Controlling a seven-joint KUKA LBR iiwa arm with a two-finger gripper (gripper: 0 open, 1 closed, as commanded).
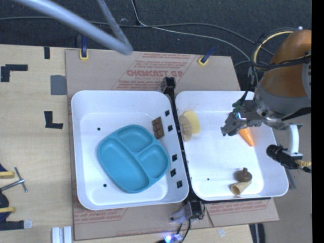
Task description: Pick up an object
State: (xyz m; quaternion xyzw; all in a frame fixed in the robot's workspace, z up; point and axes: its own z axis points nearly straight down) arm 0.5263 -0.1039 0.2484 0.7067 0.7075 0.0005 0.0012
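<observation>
Orange carrot [246, 136] touching end effector [234, 125]; yellow food [191, 123] near

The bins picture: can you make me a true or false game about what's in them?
1. The blue divided plate lies in the left bin. True.
2. The orange carrot-shaped toy is in the left bin. False: it lies in the right bin, just by the gripper.
3. A small brown block sits beside the blue plate. True.
4. The brown-topped ice cream cone toy lies at the far edge of the right bin. False: it lies near that bin's front edge.
5. The pale yellow toy rests on the blue plate. False: it is in the right bin, near the divider.
</observation>
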